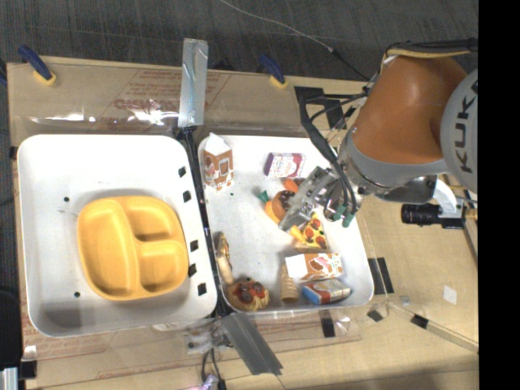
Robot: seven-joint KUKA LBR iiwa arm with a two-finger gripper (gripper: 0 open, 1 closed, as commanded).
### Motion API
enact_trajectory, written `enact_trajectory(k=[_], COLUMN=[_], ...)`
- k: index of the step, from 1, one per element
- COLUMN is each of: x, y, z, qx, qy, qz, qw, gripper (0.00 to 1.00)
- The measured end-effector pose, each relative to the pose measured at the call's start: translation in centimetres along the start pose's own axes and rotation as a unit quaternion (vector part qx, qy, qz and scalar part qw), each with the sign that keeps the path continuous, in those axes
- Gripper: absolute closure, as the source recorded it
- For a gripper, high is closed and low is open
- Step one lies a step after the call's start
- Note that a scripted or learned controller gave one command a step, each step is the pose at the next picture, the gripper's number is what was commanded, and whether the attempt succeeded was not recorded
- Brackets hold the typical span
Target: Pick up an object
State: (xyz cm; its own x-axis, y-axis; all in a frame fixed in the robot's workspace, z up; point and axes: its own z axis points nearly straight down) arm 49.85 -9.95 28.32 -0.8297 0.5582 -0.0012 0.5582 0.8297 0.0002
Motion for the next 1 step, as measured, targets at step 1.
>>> enact_trajectory(k=[1], x=[2.1], y=[3.88], z=[-1.07], qx=[0.0], qy=[0.0], qz=[0.099], qw=[0.9951], gripper=[1.0])
